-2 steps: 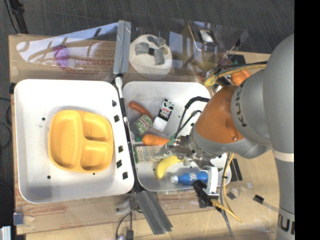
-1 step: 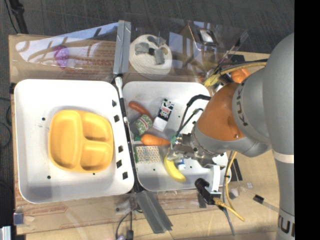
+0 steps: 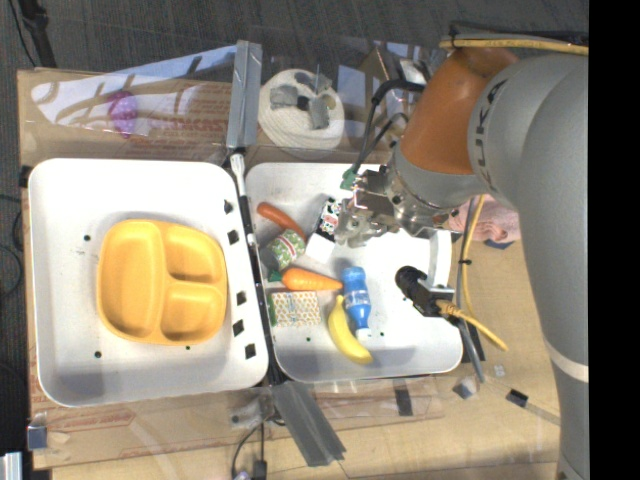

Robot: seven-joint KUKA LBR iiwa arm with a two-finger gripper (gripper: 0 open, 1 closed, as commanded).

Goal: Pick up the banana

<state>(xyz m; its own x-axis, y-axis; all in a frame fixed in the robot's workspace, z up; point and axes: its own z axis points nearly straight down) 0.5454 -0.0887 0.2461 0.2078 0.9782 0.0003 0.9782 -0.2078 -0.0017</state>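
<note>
Jaws first: from this slanted look down I am not able to tell whether they are apart or together, since my gripper (image 3: 362,220) is hanging as a cluttered metal mass over the upper middle of the right bin (image 3: 425,353). I am seeing the banana (image 3: 346,334) lying near the bin's front wall, its upper end just beside the blue bottle (image 3: 355,297) and close to the carrot (image 3: 310,280). I am judging the reach as not yet begun. To do it well, I am planning to travel toward the front wall, turn the wrist across the banana's curve, and descend on its lower half, away from the bottle.
</note>
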